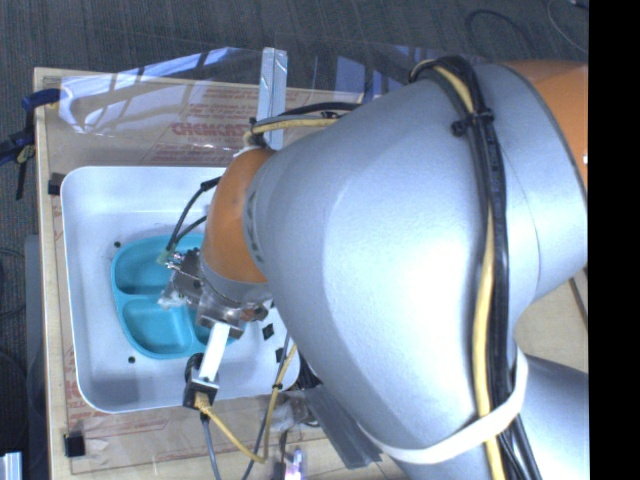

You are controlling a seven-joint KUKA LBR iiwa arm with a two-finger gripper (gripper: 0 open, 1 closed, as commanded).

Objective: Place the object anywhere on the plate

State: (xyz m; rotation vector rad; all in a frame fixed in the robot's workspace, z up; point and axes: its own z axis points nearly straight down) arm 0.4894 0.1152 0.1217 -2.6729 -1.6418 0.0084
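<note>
The grey arm [420,258] sweeps in from the right and covers most of the bench, its bulky upper link in front and the orange band [232,230] bending down into the left white bin [85,268]. The wrist hangs over the right edge of the blue plate [150,303] (a divided one, two hollows showing), which lies on the bin floor. The gripper [180,280] sits under the wrist hardware just above the plate; whether it is spread or closed, or holding anything, I cannot tell. The object to be placed cannot be made out. A yellow cable [487,298] runs along the arm.
</note>
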